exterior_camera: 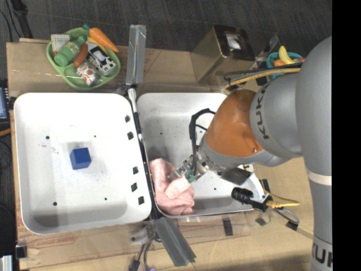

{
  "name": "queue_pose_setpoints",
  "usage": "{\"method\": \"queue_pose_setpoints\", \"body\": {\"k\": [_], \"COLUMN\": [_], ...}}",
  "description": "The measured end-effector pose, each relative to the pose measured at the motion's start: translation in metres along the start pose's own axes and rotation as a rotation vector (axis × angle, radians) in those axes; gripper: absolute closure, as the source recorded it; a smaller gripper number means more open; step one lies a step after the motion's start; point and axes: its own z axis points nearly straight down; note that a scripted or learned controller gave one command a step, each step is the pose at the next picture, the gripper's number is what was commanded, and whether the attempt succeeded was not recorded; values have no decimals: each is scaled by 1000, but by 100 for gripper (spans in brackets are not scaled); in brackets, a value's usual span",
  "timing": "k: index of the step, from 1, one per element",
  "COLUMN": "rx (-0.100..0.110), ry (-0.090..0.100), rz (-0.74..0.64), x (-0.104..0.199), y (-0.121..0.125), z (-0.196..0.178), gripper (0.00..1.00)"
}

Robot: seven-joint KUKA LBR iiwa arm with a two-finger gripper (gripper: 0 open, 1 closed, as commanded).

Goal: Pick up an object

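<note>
Bench clutter first, at the upper left of the frame: a green bowl [82, 61] heaped with toy food stands beyond the bins. Below it, the left bin [34, 151] holds a blue cube [80, 158] lying alone on its floor, well apart from the arm. Past the divider, the right bin [169, 109] holds a pink cloth [169, 188], bunched against its lower left corner, its long axis running roughly up and down the frame beside the divider. The gripper [189, 172] hangs at the cloth's upper right edge, touching or just above it; whether the two meet cannot be told. The wrist hides the tool's tip, so whether it is spread or pinching fabric cannot be told either. The grey arm [282, 117] with its orange band fills the right of the frame. Judging by this, the cloth is the nearer target by far, lying just left of and below the gripper, so a short descent leftward onto its bulk would suit.
</note>
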Motion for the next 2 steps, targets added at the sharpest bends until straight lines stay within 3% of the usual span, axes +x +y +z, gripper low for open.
{"method": "queue_pose_setpoints", "body": {"k": [1,2], "rx": [3,4], "ry": [2,3], "rz": [190,101], "x": [-28,-72], "y": [73,105], "z": [-151,-116], "gripper": [100,100]}}
